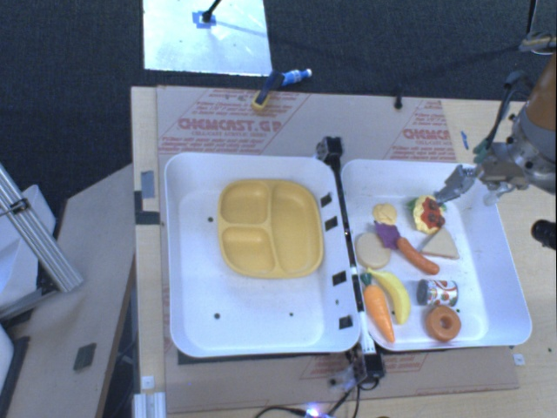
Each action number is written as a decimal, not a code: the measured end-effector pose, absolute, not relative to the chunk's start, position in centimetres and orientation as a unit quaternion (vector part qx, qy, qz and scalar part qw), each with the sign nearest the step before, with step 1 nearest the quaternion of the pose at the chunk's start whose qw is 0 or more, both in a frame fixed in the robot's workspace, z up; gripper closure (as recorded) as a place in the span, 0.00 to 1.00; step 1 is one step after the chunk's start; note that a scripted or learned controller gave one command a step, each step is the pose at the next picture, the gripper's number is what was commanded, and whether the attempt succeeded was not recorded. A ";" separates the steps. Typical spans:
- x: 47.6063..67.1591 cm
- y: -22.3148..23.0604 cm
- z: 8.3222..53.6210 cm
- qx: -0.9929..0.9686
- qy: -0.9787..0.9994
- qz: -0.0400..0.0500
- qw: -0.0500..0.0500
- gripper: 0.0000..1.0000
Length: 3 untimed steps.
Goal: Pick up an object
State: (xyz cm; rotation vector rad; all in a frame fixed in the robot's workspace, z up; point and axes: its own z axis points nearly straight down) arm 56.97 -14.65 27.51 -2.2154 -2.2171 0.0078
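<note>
pale wood bench (104,225), dark carpet (70,59)

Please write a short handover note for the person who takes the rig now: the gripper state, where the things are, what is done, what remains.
Gripper: above the far part of the right bin, near the red and yellow toy; I cannot tell how its jaws stand, and nothing shows between them.
Right bin: banana, two carrots, donut, small can, sandwich wedge, round cookie, purple piece.
Left bin: yellow divided plate.
Done: nothing lifted.
Left: grasp and lift one object.
</note>
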 end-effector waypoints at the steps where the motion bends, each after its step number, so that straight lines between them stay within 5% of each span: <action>1: 57.2 -14.6 28.1 -0.706 -0.708 0.000 -0.001 0.00; 3: 57.5 -14.2 17.5 -0.707 -0.708 0.001 0.002 0.00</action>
